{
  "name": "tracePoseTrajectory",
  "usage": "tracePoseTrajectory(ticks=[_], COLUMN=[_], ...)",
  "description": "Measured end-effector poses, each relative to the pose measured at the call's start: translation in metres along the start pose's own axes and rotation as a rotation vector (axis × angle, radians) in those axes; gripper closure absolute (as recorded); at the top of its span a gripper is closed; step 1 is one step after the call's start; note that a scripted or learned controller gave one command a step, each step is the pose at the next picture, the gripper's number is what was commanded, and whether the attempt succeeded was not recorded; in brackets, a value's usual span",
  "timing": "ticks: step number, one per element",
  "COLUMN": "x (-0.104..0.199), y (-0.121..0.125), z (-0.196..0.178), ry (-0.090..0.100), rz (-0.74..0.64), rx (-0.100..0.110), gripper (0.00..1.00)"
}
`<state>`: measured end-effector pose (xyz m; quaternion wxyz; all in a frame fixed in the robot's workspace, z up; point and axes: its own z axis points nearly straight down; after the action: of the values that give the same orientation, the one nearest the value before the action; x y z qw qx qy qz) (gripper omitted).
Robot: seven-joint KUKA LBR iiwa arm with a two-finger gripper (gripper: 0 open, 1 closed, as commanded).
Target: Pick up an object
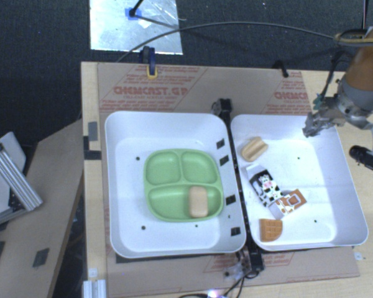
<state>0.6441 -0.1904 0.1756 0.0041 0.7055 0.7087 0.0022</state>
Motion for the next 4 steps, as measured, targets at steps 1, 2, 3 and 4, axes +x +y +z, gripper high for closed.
tracePoseTrajectory(ticks=[1,2,3,4], x=[0.000,0.051,0.109,0.158], y=[0.002,0.003,0.005,0.008], z=[-0.039,-0.031,-0.025,-0.039], ry=[0.001,0.003,0.005,0.005], rz=[-0.001,-0.004,-0.006,-0.005], rx=[0.002,0.007,0.007,0.006], gripper=[1.00,1.00,1.00,1.00])
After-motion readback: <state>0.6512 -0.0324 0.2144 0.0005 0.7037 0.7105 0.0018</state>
